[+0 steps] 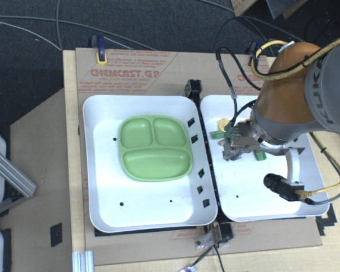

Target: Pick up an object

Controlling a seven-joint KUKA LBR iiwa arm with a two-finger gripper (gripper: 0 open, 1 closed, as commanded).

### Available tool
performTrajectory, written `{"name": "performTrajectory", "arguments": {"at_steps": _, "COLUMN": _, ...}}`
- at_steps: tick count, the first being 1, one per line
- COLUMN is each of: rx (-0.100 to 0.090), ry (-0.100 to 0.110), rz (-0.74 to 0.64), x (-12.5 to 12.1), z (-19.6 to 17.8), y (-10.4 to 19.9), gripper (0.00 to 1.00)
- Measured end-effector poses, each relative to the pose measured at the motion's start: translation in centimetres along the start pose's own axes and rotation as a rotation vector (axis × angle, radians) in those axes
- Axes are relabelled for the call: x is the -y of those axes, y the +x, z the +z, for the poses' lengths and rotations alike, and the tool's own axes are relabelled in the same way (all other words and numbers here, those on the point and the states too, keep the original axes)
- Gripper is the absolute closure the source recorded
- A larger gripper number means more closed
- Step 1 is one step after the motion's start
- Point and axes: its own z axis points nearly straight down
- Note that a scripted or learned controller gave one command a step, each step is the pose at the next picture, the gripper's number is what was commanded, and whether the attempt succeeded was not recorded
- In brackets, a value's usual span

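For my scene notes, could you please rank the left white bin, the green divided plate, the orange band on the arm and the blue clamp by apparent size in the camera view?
1. left white bin
2. green divided plate and orange band: they look alike in extent, and the band sits nearer the camera, so I won't rank them.
3. blue clamp

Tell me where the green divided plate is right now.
In the camera view, the green divided plate lies in the left bin, near its middle and toward the far side, across the divider from the gripper in the right bin.
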Motion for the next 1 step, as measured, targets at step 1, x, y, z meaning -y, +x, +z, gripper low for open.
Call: {"name": "performTrajectory", "arguments": {"at_steps": 1, "rx": 0.001, "ry": -0.004, "rz": 0.0, "x": 0.42, "z": -1.39, "y": 5.34, "gripper": 1.0}}
